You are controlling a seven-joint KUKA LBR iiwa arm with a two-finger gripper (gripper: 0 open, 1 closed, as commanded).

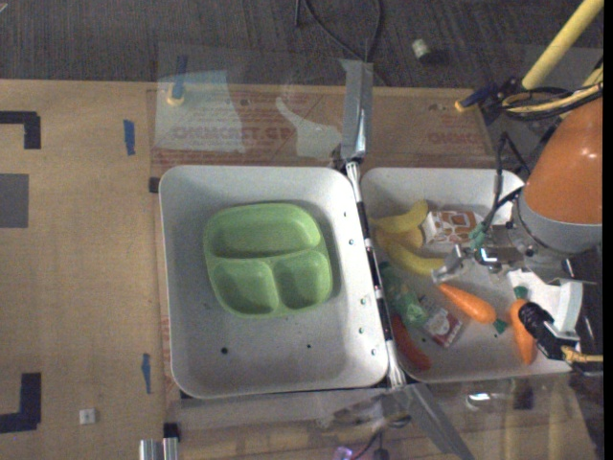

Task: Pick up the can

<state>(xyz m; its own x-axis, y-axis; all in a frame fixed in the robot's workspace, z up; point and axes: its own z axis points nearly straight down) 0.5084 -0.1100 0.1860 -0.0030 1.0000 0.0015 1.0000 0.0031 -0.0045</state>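
Red-labelled can is lying at the right bin's six o'clock, likely light, rigid, slippery, best pinched across its sides; gripper fingers' state is reading indeterminate.

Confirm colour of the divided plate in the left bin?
Light green; the divided plate shows clearly in the camera view.

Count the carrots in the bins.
2, both in the right bin: one carrot lies mid-bin just below the gripper; the other carrot lies near the right edge. More may be hidden under the arm.
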